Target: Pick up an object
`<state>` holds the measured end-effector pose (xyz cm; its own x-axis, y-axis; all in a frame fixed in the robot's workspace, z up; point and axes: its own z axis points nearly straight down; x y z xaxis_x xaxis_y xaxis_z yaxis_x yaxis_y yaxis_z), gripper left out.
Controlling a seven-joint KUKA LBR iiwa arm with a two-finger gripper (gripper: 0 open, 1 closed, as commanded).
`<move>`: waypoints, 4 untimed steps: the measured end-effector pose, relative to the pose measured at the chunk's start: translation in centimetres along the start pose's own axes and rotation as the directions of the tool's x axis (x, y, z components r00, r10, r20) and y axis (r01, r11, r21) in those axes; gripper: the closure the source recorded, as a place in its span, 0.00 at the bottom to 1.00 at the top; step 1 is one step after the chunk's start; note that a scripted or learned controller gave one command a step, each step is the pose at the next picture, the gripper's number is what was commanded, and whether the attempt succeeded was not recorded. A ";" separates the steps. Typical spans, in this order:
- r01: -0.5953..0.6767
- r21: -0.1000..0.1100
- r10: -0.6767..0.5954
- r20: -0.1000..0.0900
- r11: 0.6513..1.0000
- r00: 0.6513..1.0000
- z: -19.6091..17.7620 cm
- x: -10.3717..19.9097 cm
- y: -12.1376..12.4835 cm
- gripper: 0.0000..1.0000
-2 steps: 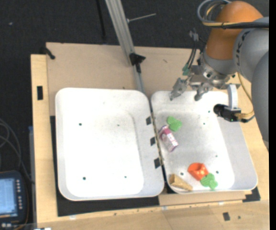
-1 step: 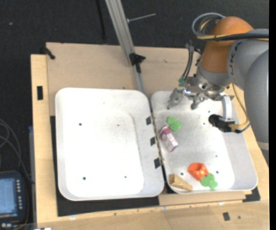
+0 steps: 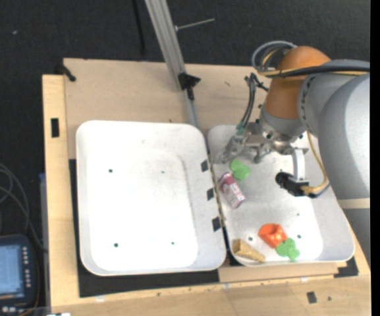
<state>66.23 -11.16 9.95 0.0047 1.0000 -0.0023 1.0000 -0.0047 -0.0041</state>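
Because the small green object (image 3: pixel 240 171) lies near the left wall of the right bin (image 3: pixel 334 232), just beside a pink-and-white packet (image 3: pixel 232 189), a descent that drifts leftward could nudge the packet or scrape the wall instead of closing on the green piece. The pincer (image 3: pixel 245 147) hangs just above and behind it, its tips lost against the white floor, so I cannot tell whether they stand apart or together. A rounded, smooth-looking lump like this may also squirt sideways if pinched off-centre. It is bright green, compact and stubby, lying clear of the others. Farther toward the bin's near edge sit an orange-red object (image 3: pixel 272 234), a second green piece (image 3: pixel 288 249) and a tan wedge (image 3: pixel 247 249). The left bin (image 3: pixel 97 143) rests alongside on the tabletop (image 3: pixel 124 84).
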 end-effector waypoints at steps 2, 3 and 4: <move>-0.001 -0.011 0.001 -0.001 1.000 1.000 -7.5 0.4 -0.3 1.00; 0.009 -0.010 -0.009 -0.002 1.000 1.000 -12.0 0.8 -0.2 1.00; 0.007 -0.009 -0.007 -0.002 1.000 1.000 -15.1 0.6 -0.1 1.00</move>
<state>66.20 -10.51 25.03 -0.0020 1.0000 -0.0008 1.0000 0.0020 0.0049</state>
